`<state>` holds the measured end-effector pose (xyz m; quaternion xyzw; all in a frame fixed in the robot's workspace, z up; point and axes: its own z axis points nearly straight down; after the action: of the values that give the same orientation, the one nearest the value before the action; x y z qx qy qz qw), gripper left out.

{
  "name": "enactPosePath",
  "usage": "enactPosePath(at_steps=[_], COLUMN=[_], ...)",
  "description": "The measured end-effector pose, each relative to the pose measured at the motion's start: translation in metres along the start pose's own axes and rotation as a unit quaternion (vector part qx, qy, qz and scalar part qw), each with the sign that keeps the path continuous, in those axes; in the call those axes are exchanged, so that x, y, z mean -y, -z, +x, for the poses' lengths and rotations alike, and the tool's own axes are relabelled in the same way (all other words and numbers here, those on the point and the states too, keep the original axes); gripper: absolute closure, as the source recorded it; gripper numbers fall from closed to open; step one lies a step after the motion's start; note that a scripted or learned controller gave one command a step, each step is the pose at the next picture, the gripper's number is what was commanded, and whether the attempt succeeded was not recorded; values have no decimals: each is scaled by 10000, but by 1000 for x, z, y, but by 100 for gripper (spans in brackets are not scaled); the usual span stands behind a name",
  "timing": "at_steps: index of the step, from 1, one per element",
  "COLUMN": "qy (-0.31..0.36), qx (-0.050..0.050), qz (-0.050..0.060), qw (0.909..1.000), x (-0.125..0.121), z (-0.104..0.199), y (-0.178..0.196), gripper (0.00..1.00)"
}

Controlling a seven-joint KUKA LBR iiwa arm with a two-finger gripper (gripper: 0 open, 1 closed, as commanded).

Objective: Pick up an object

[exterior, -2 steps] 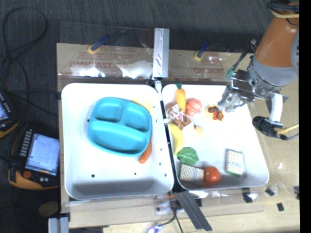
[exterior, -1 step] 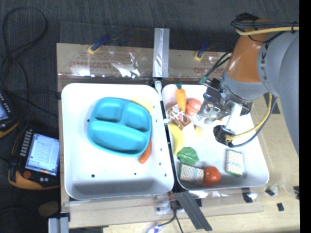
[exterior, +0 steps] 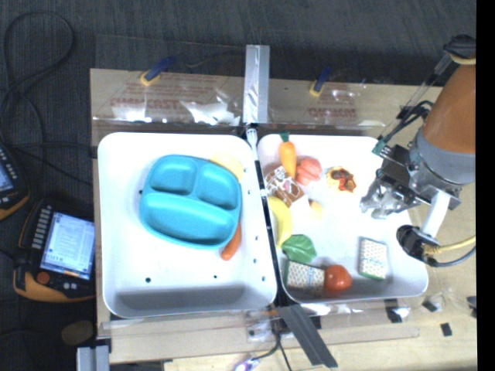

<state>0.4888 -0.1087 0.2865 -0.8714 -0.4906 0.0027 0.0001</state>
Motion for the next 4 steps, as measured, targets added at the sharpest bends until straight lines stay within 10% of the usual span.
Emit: enactPosePath(at_steps=[1,2,3,4], qy=[-1499,-293,2217,694], qx=[-7,-3,-8,-11], qz=[16,4,-11,5], qw=[9887,9996,9751,9976], x=[25,-2,5,4], z=[32,-14,0,-4], y=[-49,-47,17,-47], gripper=[100,100,100,100])
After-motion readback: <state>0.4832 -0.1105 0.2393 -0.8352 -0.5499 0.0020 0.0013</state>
